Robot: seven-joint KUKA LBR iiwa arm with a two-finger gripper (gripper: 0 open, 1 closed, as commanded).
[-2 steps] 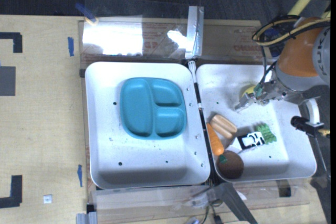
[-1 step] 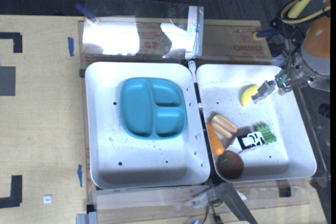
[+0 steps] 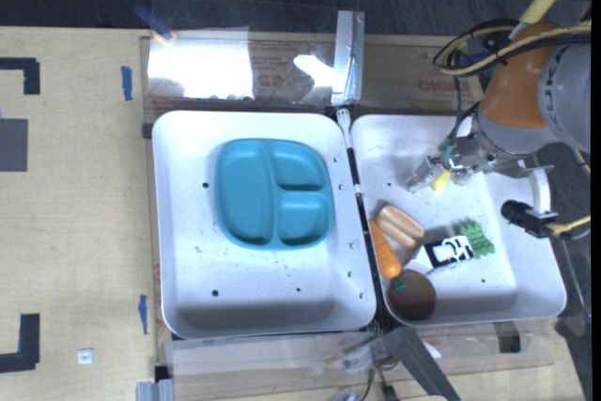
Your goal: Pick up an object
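Arm over the right bin, objects grouped at its near left.

The gripper (image 3: 438,172) hung low over the far middle of the right bin (image 3: 535,296); whether it was wide or narrow could not be told, and nothing showed in its grasp. Near the bin's left wall lay a tan bread roll (image 3: 399,225), an orange carrot (image 3: 385,256) and a brown ball (image 3: 412,293), close together. Just right of them sat a black-and-white block (image 3: 449,252) beside a green leafy piece (image 3: 477,239). The left bin (image 3: 178,230) held a blue divided plate (image 3: 274,192).
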